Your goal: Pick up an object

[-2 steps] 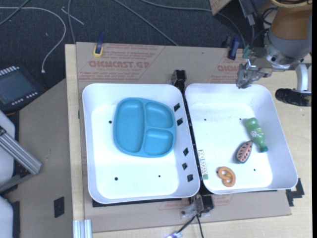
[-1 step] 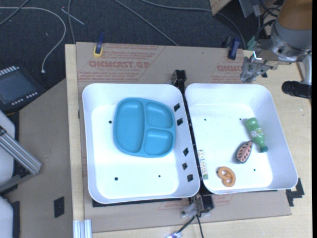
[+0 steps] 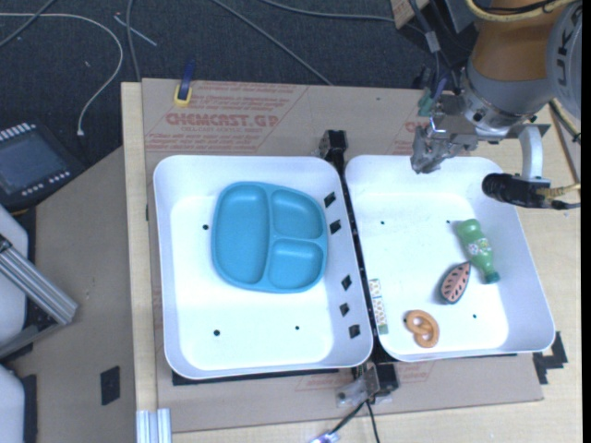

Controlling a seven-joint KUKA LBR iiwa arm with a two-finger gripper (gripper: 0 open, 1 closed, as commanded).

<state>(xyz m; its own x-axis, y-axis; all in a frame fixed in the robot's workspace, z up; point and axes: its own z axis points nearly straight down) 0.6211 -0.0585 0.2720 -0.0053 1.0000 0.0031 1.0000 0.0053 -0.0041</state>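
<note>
- The green bottle, the brown striped piece and the pretzel lie in the right bin, toward its near right part.
- My gripper hangs at the bin's far rim, well apart from them; I cannot tell its state.
- I'd pick the pretzel, which lies apart, and come straight down.
- The blue divided plate sits in the left bin.

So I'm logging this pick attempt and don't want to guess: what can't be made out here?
- Gripper: fingers small and blurred against the right bin rim; opening unreadable.
- Arm: cut off by the top and right edges.
- Green bottle label: too small to read.
- Brown oval object: identity unclear.
</note>
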